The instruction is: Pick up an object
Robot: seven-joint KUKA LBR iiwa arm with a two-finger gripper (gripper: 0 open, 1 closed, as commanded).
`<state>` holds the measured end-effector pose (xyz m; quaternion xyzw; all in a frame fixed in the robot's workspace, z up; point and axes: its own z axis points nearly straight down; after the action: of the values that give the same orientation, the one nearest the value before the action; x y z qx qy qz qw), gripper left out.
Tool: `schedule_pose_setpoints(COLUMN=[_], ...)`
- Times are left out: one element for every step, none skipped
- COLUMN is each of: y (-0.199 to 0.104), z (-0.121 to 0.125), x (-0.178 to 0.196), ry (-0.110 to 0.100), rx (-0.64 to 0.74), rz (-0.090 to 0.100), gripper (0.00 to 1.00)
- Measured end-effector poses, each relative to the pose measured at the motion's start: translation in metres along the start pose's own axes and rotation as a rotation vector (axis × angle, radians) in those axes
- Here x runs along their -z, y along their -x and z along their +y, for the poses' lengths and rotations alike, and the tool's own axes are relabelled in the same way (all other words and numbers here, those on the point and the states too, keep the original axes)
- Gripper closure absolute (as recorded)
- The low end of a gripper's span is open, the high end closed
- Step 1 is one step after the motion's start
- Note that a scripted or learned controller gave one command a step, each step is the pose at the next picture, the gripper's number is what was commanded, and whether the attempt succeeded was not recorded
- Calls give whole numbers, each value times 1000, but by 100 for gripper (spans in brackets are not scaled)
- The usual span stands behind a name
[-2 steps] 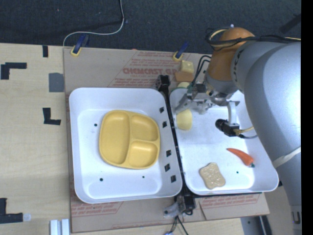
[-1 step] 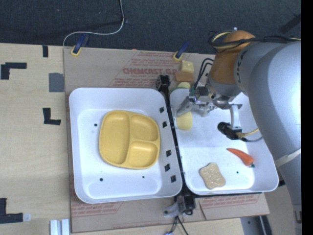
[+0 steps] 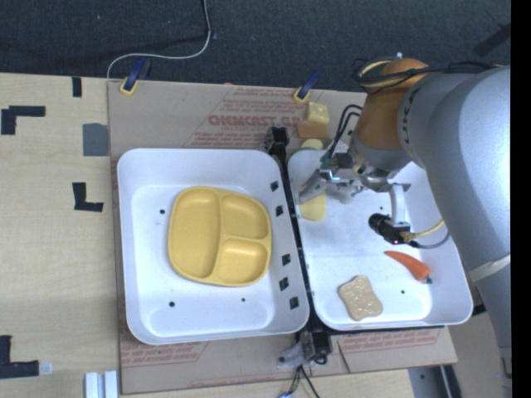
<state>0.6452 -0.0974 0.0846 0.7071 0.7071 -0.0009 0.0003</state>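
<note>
Your arm (image 3: 465,164) reached in from the right across the right bin (image 3: 348,251), its orange band above the wrist over the bin's far side. The gripper (image 3: 319,186) sat low at the bin's far left corner, close to the divide between the two bins. From this slant you could not make out whether it was spread or closed, and nothing could be seen held in it.

The pale yellow piece (image 3: 314,209) lay on the floor of the right bin against its left wall, just beside the gripper's tip and on its near side; whether the two touched was unclear. An orange carrot (image 3: 408,264) lay further right in the same bin, well apart from the piece. A tan biscuit (image 3: 360,297) rested flat near the bin's front edge.

The left bin (image 3: 137,222) held a yellow divided plate (image 3: 220,235), flat and roughly centred.

Both bins stood on a cardboard sheet (image 3: 207,118) laid over your wooden counter (image 3: 50,247). On that sheet, beyond the right bin's far rim, stood a tan block (image 3: 314,121), with a small pale object (image 3: 311,145) just beside it at the rim.
</note>
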Motion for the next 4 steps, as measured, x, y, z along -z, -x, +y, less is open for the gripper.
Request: schedule_pose_setpoints(y=[-2, 3, 14, -5], z=[0, 9, 2, 5], x=[0, 0, 0, 0], ry=[0, 1, 1, 0], rx=[1, 2, 1, 2], rz=[1, 2, 1, 2], gripper=[0, 0, 0, 0])
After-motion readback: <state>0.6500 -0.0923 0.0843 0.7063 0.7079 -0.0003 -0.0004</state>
